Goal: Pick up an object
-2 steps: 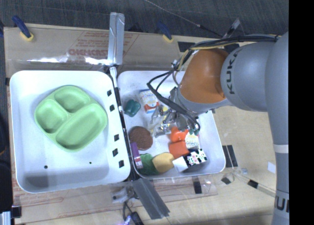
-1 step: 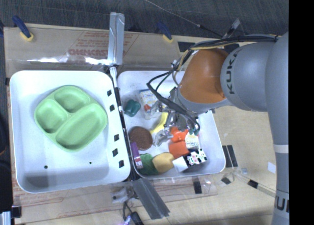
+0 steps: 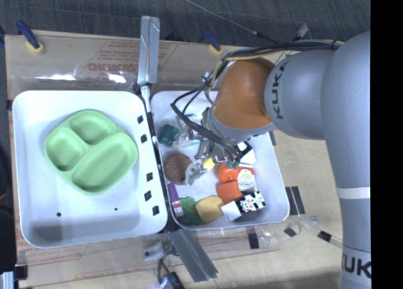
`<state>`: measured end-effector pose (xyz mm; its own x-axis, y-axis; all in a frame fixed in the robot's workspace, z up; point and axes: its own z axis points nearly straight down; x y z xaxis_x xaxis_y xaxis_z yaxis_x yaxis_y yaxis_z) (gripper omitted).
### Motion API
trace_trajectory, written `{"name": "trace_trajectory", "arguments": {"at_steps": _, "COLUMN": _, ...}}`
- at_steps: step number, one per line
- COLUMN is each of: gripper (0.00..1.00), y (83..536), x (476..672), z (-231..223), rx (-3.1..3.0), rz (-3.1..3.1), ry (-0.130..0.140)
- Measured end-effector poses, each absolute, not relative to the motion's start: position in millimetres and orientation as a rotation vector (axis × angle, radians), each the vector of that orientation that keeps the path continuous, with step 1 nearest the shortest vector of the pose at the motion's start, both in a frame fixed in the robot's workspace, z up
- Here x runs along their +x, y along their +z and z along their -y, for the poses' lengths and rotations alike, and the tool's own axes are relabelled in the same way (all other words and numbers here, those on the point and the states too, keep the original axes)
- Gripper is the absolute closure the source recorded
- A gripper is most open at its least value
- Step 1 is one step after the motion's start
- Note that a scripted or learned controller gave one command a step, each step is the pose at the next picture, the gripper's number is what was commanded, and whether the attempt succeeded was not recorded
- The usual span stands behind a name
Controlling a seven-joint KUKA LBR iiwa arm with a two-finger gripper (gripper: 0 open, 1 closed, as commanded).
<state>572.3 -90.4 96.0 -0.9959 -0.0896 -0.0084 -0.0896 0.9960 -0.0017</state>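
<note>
Your pincer (image 3: 200,167) sits low in the right bin (image 3: 272,155), beside the brown round object (image 3: 177,167); its opening cannot be judged. That object looks light and rigid: grip across its width. Count one brown piece, two orange pieces (image 3: 228,181), one yellow piece (image 3: 210,206), one green divided plate (image 3: 91,149) in the left bin (image 3: 38,218).

Glossy white plastic bins (image 3: 25,155), matt green plate (image 3: 91,149)
</note>
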Motion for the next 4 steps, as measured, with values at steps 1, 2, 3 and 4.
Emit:
{"name": "trace_trajectory", "arguments": {"at_steps": 1, "gripper": 1.00, "y": 107, "x": 574.3, "z": 89, "rx": -0.153, "rz": -3.124, "ry": -0.004}}
{"name": "trace_trajectory", "arguments": {"at_steps": 2, "gripper": 1.00, "y": 254, "x": 604.7, "z": 70, "rx": 0.239, "rz": -3.123, "ry": -0.001}}
{"name": "trace_trajectory", "arguments": {"at_steps": 3, "gripper": 0.00, "y": 251, "x": 603.4, "z": 70, "rx": 0.240, "rz": -3.130, "ry": -0.001}}
{"name": "trace_trajectory", "arguments": {"at_steps": 4, "gripper": 0.00, "y": 190, "x": 610.7, "z": 53, "rx": 0.180, "rz": -3.141, "ry": 0.000}}
